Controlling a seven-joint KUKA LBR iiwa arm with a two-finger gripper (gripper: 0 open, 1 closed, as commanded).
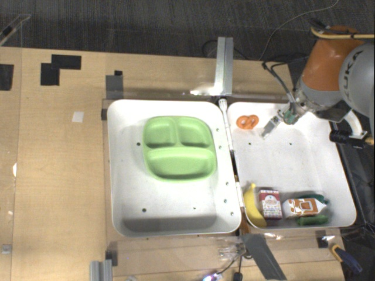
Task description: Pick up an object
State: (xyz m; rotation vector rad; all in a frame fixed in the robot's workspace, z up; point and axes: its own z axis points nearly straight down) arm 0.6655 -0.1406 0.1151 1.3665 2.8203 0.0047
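Note:
My gripper hangs over the far part of the right bin, pointing down and to the left from the grey arm with its orange band. An orange pretzel-shaped toy lies just to its left, a little apart from the tip. Along the near edge of that bin lie a yellow banana, a small red and white carton, a brown and white carton and a green item. Nothing shows in the gripper.
The left bin holds a green divided plate. A metal post stands behind the wall between the two bins. Cables run behind the right bin's far edge.

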